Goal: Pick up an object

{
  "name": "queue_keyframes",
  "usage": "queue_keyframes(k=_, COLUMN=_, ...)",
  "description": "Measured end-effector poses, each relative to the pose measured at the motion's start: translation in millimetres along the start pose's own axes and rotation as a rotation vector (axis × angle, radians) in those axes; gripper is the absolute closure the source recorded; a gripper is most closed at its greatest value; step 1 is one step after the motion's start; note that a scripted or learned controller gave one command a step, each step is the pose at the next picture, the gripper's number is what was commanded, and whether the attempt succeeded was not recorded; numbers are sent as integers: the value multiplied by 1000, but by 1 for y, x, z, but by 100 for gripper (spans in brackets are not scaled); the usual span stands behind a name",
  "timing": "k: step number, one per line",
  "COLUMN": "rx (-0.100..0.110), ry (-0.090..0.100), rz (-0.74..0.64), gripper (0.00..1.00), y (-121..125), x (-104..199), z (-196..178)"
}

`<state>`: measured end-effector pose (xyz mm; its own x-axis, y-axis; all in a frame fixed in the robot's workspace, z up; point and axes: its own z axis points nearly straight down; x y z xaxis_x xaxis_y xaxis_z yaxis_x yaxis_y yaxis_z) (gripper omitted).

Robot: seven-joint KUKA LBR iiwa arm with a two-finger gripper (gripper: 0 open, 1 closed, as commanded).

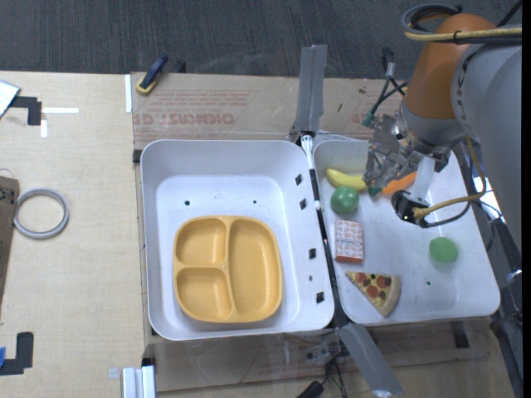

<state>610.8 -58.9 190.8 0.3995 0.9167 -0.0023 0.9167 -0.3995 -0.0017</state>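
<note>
The gripper (378, 179) hangs low over the back of the right bin (465, 293), under the grey arm with its orange band. Its tip is just right of a yellow banana (343, 177) and touches or nearly touches an orange carrot-like piece (399, 183). A green apple (344, 200) lies just in front of the banana. Nearer the front are a small red-and-white box (348, 241), a pizza slice (376, 288) and a green ball (443, 249). The gripper body hides part of the orange piece.
The left bin (158, 222) holds a yellow divided plate (226, 269). A grey clamp post (311, 89) stands behind the wall between the bins. A tape roll (37, 212) lies on the bench at far left. A black cable (440, 210) loops beside the gripper.
</note>
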Motion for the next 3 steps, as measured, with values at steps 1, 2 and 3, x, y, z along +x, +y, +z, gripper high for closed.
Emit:
queue_keyframes(k=1, rx=1, ry=0, rz=-305, gripper=100, y=-20, x=42, z=0)
queue_keyframes(k=2, rx=-2, ry=0, rz=-339, gripper=100, y=-1, x=88, z=-62)
queue_keyframes(k=3, rx=0, ry=0, rz=-719, gripper=100, y=-48, x=118, z=-84)
